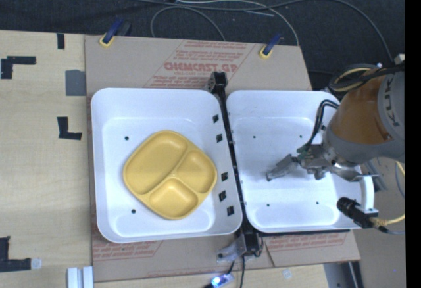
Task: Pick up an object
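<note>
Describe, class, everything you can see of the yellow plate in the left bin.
The yellow plate looks like smooth moulded plastic, rounded-square, split by raised ridges into three compartments: one large, two smaller. It lies flat, right way up, turned at an angle, on the floor of the left bin, near its middle. Nothing lies in it, and only the bin floor touches it.

One fixed camera looks down at a slant on both bins (105,148), arm (362,119) entering from right.

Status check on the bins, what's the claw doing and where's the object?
Claw low over right bin, nothing seen between its tips. Yellow divided plate lies flat in left bin, untouched. Bin divider stands between claw and plate.
</note>
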Controlling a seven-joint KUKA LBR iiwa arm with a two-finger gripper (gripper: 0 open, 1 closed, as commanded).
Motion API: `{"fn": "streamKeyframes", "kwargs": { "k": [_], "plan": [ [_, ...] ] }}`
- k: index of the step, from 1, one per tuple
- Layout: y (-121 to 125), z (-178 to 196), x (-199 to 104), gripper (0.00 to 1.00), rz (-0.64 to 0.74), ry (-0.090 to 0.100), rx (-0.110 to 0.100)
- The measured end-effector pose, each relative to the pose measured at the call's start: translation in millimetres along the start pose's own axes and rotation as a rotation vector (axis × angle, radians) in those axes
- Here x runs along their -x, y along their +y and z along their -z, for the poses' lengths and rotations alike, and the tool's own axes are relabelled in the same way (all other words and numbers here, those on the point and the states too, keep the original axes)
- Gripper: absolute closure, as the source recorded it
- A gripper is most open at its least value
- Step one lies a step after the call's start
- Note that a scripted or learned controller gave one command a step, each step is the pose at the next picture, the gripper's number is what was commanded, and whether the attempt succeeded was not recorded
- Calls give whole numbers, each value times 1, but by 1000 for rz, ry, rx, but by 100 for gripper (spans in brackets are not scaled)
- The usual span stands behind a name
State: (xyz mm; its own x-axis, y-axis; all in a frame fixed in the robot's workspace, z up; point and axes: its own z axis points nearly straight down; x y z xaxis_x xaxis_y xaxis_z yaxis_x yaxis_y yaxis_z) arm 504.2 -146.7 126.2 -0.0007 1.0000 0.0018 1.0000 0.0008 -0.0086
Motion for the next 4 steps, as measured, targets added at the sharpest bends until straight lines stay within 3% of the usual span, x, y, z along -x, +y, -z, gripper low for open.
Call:
{"fn": "streamKeyframes", "kwargs": {
  "k": [1,2,4],
  "plan": [
    [0,-43,0,0,0,-3,6],
    [1,-32,1,100,-1,-5,9],
    [0,90,7,100,1,-4,13]
  ]
}}
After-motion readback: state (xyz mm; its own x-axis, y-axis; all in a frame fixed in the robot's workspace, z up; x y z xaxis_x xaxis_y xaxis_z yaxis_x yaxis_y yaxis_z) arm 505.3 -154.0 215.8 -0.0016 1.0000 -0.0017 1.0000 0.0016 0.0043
